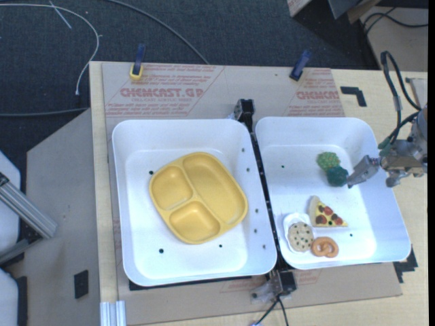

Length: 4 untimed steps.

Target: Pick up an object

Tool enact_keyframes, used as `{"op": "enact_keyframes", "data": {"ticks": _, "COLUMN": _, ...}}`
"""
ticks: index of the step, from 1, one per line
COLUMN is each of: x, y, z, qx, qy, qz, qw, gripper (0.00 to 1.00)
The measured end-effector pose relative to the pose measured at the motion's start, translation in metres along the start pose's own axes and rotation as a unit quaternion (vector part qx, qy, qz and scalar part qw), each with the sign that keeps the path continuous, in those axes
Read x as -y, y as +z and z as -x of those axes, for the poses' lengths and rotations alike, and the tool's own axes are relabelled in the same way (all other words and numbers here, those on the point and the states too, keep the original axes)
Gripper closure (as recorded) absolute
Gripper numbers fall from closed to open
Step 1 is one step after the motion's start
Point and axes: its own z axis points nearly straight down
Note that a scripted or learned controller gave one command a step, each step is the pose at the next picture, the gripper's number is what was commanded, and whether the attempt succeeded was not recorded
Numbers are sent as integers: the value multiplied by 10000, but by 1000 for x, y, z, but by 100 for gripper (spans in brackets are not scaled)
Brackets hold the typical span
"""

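Observation:
The right bin (292, 125) holds several toy foods: a green broccoli piece (331, 168), a pizza slice (326, 214), a cookie (300, 236) and a pretzel (325, 248). My gripper (377, 176) hangs over the right side of this bin, just right of the broccoli. It is open, with nothing between its fingers. Its left finger (359, 172) points down-left and ends close beside the broccoli. The left bin (132, 141) contains a yellow divided plate (197, 195).
Two blue clamps (138, 60) (300, 65) stand on the cardboard sheet behind the bins. A black bracket (244, 109) sits between the bins at the back. Cables hang at the right by the arm (393, 80).

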Motion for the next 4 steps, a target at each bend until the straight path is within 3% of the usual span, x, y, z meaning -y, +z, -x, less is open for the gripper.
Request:
{"op": "enact_keyframes", "data": {"ticks": 1, "x": -2, "y": -6, "z": 0, "qx": 14, "qy": -17, "qz": 60, "qw": 10000, "gripper": 0}}
{"op": "enact_keyframes", "data": {"ticks": 3, "x": 9, "y": 114, "z": 0, "qx": -2, "qy": -12, "qz": 22, "qw": 10000, "gripper": 0}}
{"op": "enact_keyframes", "data": {"ticks": 4, "x": 8, "y": 165, "z": 0, "qx": 4, "qy": -6, "qz": 58, "qw": 10000, "gripper": 0}}
